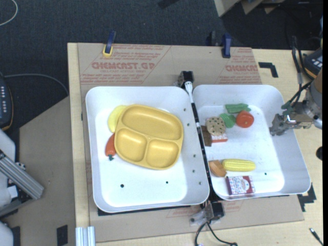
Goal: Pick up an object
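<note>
end effector (pixel 279 124) sits at the right bin's (pixel 292 158) 3 o'clock rim; whether it is spread or pressed together, i cannot tell. nearest is the tomato (pixel 245 119), at its 9 o'clock, while the corn (pixel 239 164), long axis 9-to-3, lies toward 8.

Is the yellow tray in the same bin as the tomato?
No, the yellow tray lies in the left bin, while the tomato lies in the right bin.
</note>
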Robot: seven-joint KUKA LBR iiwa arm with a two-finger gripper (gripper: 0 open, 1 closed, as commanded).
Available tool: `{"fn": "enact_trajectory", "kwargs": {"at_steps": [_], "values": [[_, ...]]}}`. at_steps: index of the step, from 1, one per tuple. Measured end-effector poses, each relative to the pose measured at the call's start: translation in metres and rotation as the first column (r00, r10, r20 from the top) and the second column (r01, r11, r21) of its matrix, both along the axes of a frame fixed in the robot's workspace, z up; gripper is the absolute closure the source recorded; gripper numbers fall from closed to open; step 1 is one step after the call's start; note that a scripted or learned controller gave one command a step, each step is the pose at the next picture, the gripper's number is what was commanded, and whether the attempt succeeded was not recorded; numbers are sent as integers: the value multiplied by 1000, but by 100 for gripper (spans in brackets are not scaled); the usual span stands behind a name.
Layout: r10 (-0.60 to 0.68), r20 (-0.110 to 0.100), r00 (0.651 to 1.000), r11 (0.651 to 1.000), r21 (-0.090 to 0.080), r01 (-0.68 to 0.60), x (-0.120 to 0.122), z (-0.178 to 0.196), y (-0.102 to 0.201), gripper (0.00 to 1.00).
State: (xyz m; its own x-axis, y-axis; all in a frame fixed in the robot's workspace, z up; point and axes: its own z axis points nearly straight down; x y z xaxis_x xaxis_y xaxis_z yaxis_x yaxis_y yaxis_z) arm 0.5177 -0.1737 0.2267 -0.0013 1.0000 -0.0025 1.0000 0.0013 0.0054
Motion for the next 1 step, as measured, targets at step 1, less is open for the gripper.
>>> {"fn": "enact_trajectory", "kwargs": {"at_steps": [1], "values": [[5, -4, 1000, 1000, 4, -5, 6, 4, 49, 100]]}}
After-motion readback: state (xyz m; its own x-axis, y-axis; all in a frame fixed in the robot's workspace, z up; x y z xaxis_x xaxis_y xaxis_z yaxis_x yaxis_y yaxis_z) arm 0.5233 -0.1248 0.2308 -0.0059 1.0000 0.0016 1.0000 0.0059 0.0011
